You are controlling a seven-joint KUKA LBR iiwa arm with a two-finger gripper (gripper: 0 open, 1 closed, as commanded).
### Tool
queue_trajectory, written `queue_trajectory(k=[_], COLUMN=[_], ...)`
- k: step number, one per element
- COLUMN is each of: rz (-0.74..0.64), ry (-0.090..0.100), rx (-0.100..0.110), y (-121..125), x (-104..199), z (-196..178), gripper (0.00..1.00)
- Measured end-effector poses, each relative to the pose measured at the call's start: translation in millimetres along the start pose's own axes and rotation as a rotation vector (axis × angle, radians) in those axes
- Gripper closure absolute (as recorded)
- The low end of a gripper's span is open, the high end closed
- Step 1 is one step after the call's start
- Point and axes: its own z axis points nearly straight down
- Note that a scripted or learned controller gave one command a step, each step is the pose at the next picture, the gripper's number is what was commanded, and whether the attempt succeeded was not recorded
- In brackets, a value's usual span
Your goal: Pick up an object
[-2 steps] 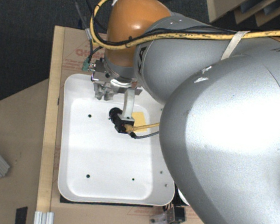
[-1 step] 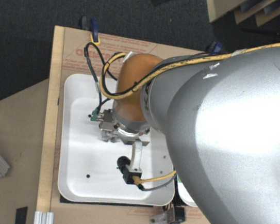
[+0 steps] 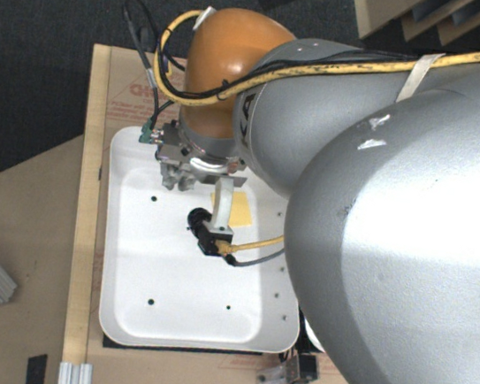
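At the left lies the brown bench [image 3: 83, 235], and on it the white bin [image 3: 171, 303], whose floor is bare over its near half. My pincer [image 3: 185, 172] hangs over the far end of that bin, pointing down at the white floor near the far left corner. From this angle my own wrist covers it, so I cannot tell whether it is open or closed, and I see nothing held in it. Just to its right a flat pale yellow piece [image 3: 242, 207] lies on the bin floor, partly hidden under my wrist. Further right, my orange band [image 3: 228, 60] and grey arm [image 3: 398, 210] cover the rest.
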Motion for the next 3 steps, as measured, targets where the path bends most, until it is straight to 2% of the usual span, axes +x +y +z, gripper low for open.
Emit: queue_trajectory(k=[1,2,3], rz=[0.003,0.005,0.004], ry=[-0.002,-0.007,-0.006], rx=[-0.002,0.022,0.025], y=[69.5,39.4,-55.9], x=[-2.7,-3.8,-2.5], z=[-70.5,28.0,52.4], gripper=[1.0,1.0,1.0])
